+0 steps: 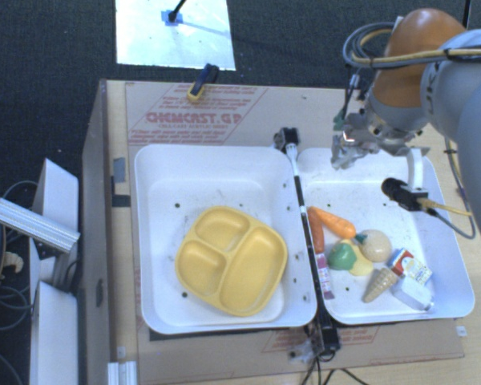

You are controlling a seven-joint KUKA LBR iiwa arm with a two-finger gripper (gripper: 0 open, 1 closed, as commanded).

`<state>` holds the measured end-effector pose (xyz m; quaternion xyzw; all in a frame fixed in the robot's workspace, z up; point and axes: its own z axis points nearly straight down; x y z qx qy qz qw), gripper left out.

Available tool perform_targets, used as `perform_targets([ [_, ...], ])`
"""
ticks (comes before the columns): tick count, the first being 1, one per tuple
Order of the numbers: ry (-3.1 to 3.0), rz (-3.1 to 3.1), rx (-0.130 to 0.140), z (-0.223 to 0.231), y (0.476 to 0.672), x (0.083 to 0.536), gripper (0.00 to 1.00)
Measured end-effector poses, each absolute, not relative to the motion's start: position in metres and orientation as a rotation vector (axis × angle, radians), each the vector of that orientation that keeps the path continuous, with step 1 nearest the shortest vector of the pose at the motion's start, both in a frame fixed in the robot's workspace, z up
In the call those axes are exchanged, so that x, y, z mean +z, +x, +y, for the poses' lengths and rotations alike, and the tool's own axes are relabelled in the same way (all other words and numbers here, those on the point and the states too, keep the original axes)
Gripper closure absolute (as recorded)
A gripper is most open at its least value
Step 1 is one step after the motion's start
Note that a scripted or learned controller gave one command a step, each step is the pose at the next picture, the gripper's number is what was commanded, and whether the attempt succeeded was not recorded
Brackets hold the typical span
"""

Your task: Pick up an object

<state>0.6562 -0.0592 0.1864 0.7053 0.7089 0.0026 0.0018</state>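
The arm's body is hiding the pincer (346, 152) from above, so I cannot tell its state; it is hanging over the far end of the right bin (449, 215). Nearer in that bin, a toy carrot (333, 221), a green toy pepper (342, 256), a pale egg-like piece (376, 245), an ice-cream cone (379, 283) and a small carton (410, 266) with unreadable print are lying clustered. Beyond the bins, red lettering "CHEMCAST GP" (194, 118) is showing on the desk (216, 111).

The worktop (224, 107) is covered by a brown cardboard sheet with red printing. Two shallow white bins rest on it side by side, touching: the left bin (156, 215) and the right bin (445, 251). A small yellow-and-black object (202, 83) lies near the worktop's far edge.
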Motion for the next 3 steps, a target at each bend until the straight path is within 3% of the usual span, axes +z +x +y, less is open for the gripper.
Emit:
perform_targets([
  [1,2.216,2.224,0.004,-0.060,0.655,0.185,0.00],
  [2,2.220,2.222,0.000,-0.085,0.625,0.084,0.00],
  [3,2.220,2.221,-0.001,-0.119,0.611,0.085,0.00],
])
